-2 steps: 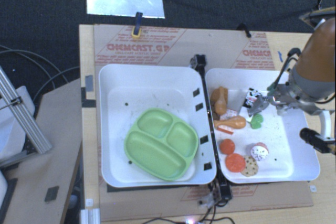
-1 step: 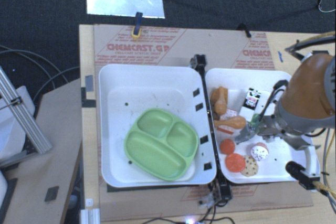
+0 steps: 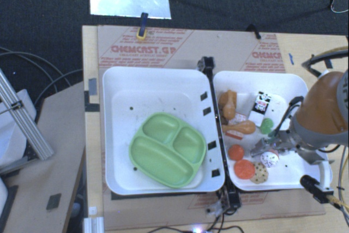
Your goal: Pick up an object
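Pick in progress: no object lifted yet.
My gripper (image 3: 265,145) sits low in the right bin (image 3: 297,82), lower right of frame, by the white ball (image 3: 269,159); finger state: cannot tell.

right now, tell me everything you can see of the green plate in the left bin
The green plate is a pale green divided tray, plastic by its look, with rounded corners and three compartments: one long and two smaller. It lies flat and turned at a slant on the floor of the left bin, toward the near right part, its lower right corner close to the bin's wall. Nothing lies in it. The gripper is over the right bin, well away from it.
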### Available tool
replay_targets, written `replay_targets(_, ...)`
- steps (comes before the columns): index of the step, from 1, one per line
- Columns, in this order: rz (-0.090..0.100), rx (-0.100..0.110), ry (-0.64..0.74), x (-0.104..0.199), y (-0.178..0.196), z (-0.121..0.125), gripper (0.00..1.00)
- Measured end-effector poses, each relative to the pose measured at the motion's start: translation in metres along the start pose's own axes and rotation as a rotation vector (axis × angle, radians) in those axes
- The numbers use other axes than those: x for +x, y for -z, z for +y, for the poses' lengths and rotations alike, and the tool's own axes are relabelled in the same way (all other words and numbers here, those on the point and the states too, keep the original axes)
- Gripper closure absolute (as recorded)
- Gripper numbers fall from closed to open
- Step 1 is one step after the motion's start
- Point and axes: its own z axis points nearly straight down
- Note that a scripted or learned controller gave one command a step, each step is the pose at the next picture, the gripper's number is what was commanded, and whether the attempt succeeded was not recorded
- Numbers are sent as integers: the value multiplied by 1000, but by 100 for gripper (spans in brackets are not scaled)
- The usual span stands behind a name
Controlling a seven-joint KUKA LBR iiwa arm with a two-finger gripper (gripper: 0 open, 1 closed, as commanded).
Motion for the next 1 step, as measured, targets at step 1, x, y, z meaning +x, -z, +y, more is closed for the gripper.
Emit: replay_targets(1,-1,-6,3,-17,6,2,0)
